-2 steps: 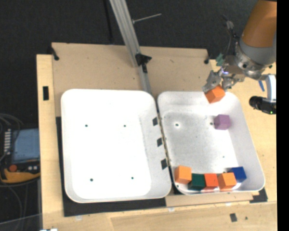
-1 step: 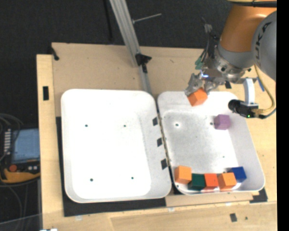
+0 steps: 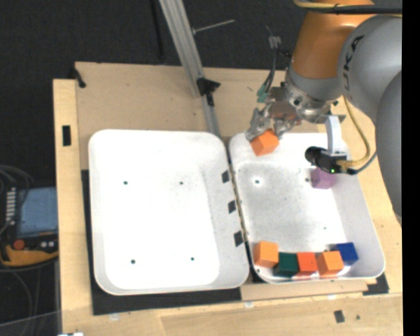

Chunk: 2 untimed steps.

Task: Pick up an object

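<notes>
Orange cube [image 3: 265, 143] pinched in the tool [image 3: 266, 130], hanging over the right bin [image 3: 367, 215] at its 11 o'clock corner | pick looks basically done, just needs to hold | purple block [image 3: 323, 179] at 3 o'clock | more blocks at 5 o'clock

A pale wooden bench [image 3: 66, 208] is being framed by dark floor [image 3: 28, 40]. A metal pole [image 3: 185, 47] is slanting overhead, and cables [image 3: 0, 201] are lying left.
</notes>
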Each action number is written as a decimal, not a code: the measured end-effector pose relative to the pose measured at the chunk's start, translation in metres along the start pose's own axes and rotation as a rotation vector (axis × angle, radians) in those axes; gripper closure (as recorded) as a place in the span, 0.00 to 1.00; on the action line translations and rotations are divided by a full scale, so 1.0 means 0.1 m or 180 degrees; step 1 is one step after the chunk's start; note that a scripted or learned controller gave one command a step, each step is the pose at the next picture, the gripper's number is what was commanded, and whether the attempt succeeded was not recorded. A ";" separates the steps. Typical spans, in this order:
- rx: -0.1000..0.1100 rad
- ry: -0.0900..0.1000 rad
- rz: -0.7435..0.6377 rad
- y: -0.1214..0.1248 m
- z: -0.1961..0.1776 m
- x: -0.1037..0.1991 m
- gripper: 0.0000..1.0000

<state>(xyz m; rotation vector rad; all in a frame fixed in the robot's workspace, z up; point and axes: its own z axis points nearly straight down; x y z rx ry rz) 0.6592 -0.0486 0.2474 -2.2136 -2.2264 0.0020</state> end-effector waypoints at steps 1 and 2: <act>-0.0007 0.0004 -0.0007 -0.01 -0.07 0.59 1.00; 0.0003 0.0000 -0.0003 -0.10 0.07 1.09 1.00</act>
